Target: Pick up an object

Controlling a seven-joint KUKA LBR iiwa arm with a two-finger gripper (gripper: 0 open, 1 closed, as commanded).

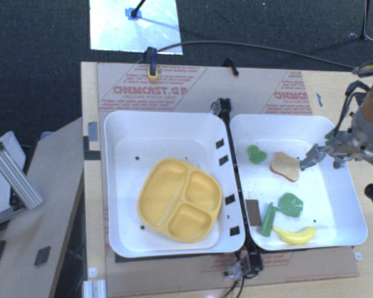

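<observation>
1. Nearest the lens, a yellow banana point(295, 234) lies along the front wall of the right bin point(348, 228), with a green pickle-like stick point(268, 219) and a brown chocolate-coloured bar point(253, 212) just to its left and a green leafy piece point(290, 204) just behind it.

2. In the left bin point(121, 166), a yellow divided tray point(179, 198) sits slightly askew, well apart from the arm's work.

3. Mid-bin on the right, a tan slice of toast point(285, 166) rests flat, the gripper point(311, 156) poised just beside its right edge. One grey finger shows; whether the pincer is wide or narrow cannot be told from here, and nothing is seen held.

4. Judged from this, the toast is the likeliest target: the tool should centre over the slice and straddle its narrow width before descending, since a flat piece pressed from one edge may skid away.

5. Farther back, a small green broccoli-like piece point(257, 154) sits clear of the toast, leaving room on that side.
</observation>
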